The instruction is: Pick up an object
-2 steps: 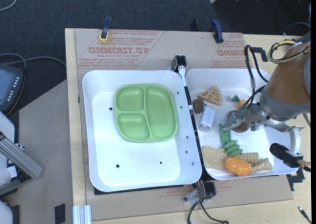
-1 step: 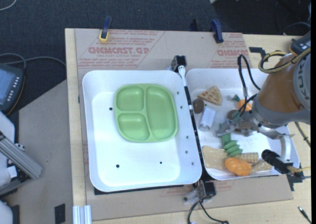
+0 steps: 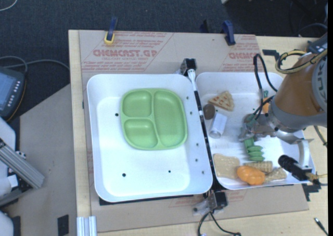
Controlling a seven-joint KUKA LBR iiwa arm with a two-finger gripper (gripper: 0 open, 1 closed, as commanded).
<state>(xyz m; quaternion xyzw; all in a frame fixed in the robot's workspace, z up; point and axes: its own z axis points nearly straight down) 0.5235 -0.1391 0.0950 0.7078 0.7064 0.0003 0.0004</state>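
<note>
The arm is reaching into the right bin, putting the gripper down over the green ridged piece, probably for pinching; grip state: cannot tell; the orange fruit is lying nearby.

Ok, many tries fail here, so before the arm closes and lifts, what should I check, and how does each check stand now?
1. Tool over the right bin: ok.
2. Tool lined up on one target: it sits just above the green pea pod: ok.
3. Object between the fingers: cannot tell.
4. Neighbours clear of the pea pod: not ok, crackers and an orange piece lie close below.
5. Green tray in the left bin, away from the tool: ok.
</note>
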